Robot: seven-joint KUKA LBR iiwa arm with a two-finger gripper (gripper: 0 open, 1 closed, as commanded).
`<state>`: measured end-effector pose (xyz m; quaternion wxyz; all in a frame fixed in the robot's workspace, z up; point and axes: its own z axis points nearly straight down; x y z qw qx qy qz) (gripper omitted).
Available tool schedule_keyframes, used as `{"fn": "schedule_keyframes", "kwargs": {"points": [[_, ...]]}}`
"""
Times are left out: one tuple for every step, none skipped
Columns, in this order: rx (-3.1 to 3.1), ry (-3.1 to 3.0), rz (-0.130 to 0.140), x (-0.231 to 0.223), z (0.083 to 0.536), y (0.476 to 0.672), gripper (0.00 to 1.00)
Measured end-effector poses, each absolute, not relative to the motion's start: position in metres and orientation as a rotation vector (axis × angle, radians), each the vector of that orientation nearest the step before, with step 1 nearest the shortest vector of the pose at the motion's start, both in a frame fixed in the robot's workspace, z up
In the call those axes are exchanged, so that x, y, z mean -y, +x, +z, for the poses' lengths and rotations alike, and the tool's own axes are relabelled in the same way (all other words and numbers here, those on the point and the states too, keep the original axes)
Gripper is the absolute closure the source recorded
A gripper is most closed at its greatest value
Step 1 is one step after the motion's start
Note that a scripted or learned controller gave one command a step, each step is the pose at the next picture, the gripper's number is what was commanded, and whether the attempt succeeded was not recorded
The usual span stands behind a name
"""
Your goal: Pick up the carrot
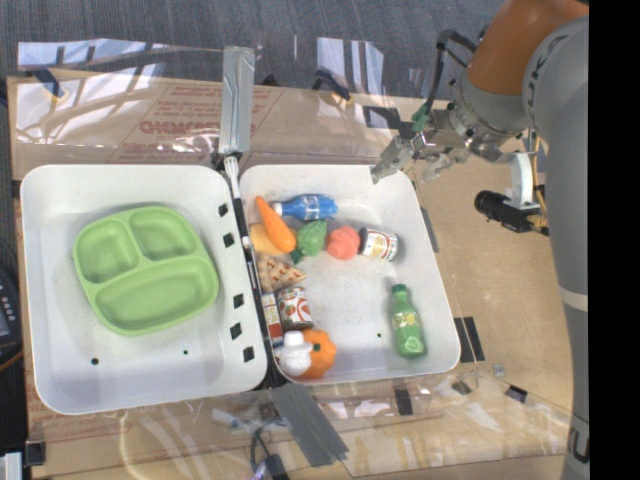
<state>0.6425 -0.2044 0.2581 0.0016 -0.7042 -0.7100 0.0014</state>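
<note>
Carrot [274, 224], orange and tapered, lies in the right white bin [432, 268], hard against the bin's left wall near the top, its thin end pointing toward eleven o'clock. Touching it at three o'clock is a blue bottle [308, 207] lying on its side, and just below that a green leafy toy [311, 238]. At nine o'clock of the carrot, pressed to the wall, sits a small yellow-orange piece [258, 238]. Further toward three o'clock are a pink ball [343, 243] and a small jar [378, 245]. At six o'clock of the carrot lie a waffle-patterned piece [277, 269], a red can [294, 310] and a white and orange toy [304, 353]. A green bottle [406, 321] lies near the right wall. The left bin [40, 298] holds a green divided plate [147, 268].

The gripper [412, 160] hangs above the right bin's top right corner, at about two o'clock from the carrot and well apart from it. Its fingers stand apart, with nothing between them.

The approach seems the step in hand; no grasp has begun. The next move likely calls for crossing toward the left wall, turning the fingers across the carrot's width, and descending without catching the blue bottle or the wall.
</note>
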Motion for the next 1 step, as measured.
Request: {"fn": "schedule_keyframes", "kwargs": {"points": [[2.215,-2.221,0.005,0.1144,0.1968,0.6478,0.00]]}}
